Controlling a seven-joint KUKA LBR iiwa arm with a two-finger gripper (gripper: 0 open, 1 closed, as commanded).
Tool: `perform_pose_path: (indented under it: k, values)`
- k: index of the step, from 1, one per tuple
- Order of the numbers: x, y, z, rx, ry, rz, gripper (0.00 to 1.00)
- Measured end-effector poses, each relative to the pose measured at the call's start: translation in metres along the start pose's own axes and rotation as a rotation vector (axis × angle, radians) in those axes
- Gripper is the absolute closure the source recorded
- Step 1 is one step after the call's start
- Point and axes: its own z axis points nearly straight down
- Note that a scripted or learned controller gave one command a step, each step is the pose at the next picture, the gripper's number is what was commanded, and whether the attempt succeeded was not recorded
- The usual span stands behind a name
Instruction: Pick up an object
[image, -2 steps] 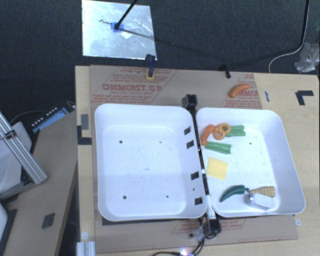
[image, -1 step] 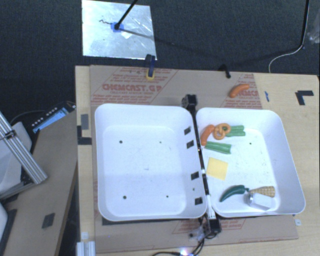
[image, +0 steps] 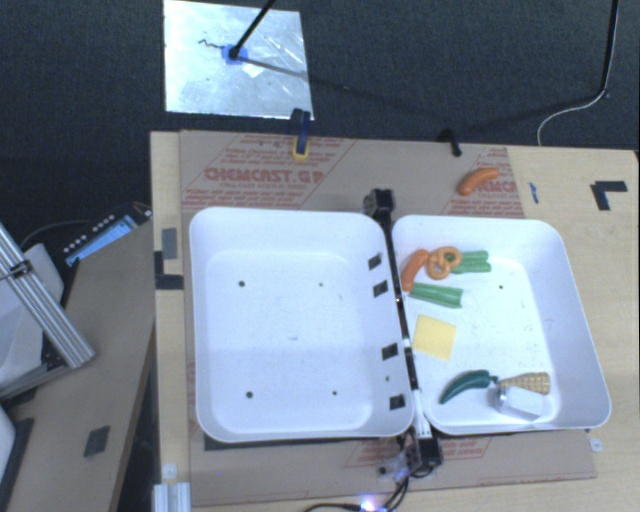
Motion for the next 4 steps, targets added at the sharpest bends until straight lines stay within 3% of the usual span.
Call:
perform_pose_path:
  k: [1,2,3,4]
  values:
    - [0.004,0.027,0.000,-0.002,0.000,-0.008,1.00]
    - [0.004,0.026,0.000,-0.001,0.001,-0.007,0.00]
    - [0.084,-0.004,0.160,0.018,0.009,-0.013,0.00]
    - [0.079,-0.001,0.138,-0.004,0.001,-0.008,1.00]
